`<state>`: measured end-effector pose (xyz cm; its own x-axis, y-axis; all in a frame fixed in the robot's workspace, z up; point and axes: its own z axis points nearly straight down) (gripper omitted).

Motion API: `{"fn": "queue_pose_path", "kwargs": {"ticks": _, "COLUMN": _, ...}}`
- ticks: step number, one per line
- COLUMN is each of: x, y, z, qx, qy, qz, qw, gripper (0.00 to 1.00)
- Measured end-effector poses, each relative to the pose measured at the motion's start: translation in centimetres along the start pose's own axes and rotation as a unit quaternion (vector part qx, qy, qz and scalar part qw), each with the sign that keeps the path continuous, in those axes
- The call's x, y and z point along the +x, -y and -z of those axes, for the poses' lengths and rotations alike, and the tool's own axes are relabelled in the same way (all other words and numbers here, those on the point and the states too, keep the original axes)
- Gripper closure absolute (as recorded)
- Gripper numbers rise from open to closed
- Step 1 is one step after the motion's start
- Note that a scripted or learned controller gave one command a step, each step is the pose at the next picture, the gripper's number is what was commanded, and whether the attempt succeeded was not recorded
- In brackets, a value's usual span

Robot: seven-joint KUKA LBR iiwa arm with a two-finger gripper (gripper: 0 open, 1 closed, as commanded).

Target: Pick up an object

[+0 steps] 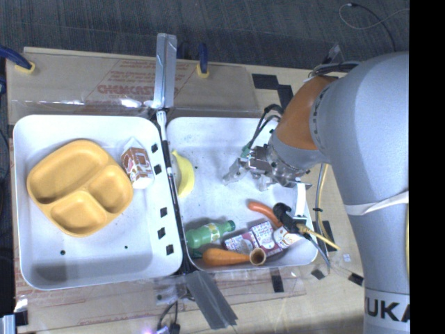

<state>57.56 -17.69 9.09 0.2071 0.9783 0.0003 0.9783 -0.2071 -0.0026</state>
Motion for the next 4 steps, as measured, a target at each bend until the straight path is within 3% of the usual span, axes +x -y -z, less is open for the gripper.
{"fn": "queue_pose_path", "kwargs": {"ticks": 1, "x": -1.8, "y": 2.4, "z": -0.1, "qx": 0.003, "qy": -0.001, "qz": -0.138, "qw": 0.9904, "gripper": 0.00}}
{"fn": "queue_pose_path", "kwargs": {"ticks": 2, "x": -3.6, "y": 6.8, "z": 0.0, "qx": 0.001, "qy": -0.001, "qz": 0.003, "qw": 1.0000, "gripper": 0.00}}
{"fn": "queue_pose_path", "kwargs": {"ticks": 3, "x": -3.6, "y": 6.8, "z": 0.9, "qx": 0.002, "qy": 0.000, "qz": 0.004, "qw": 1.0000, "gripper": 1.00}}
{"fn": "queue_pose_path", "kwargs": {"ticks": 4, "x": 3.9, "y": 4.7, "z": 11.7, "qx": 0.000, "qy": 0.000, "qz": 0.039, "qw": 0.9992, "gripper": 1.00}}
